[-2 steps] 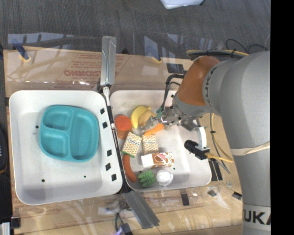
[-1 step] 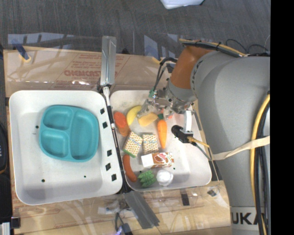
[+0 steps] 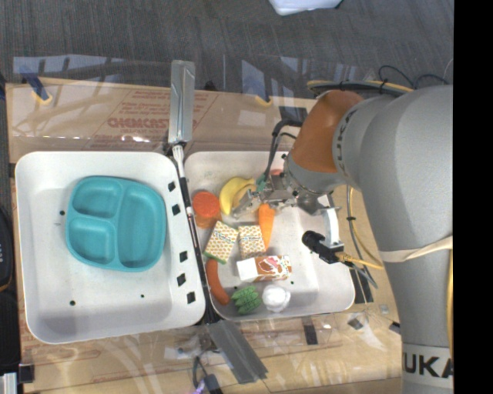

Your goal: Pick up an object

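Brown bench [image 3: 92, 115] under two white bins [image 3: 38, 231], side by side

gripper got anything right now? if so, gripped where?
Cannot tell. The gripper is down in the right bin at the carrot's top end, beside the banana, but no object is clearly between its fingers.

The arm [image 3: 385, 154] covers the right bin's [image 3: 339, 288] far right corner and much of its right wall. The gripper [image 3: 266, 196] sits just beside the carrot [image 3: 266, 222], its fingertips too small and cluttered to read. Left of the carrot, the banana [image 3: 233, 192] is partly hidden behind the gripper. A white object [image 3: 304, 5] is cut off by the top edge.
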